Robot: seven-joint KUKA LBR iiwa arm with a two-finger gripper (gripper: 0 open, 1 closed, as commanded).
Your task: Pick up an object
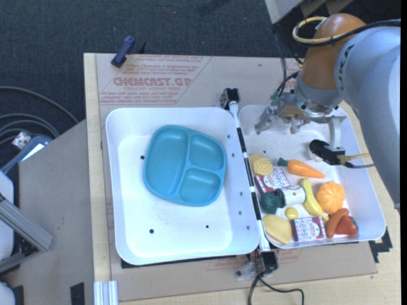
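While the gripper hangs open and empty over the right bin's far end, toy food lies below it: a carrot, banana and orange. Left of it, the left bin holds a blue divided plate.

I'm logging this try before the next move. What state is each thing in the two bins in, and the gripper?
gripper: poised over the far end of the right bin, nothing seen between its fingers.
blue divided plate: lying flat in the left bin, compartments up.
toy carrot: lying on its side.
toy banana: lying flat beside the orange fruit.
toy corn: lying by the bin divider.
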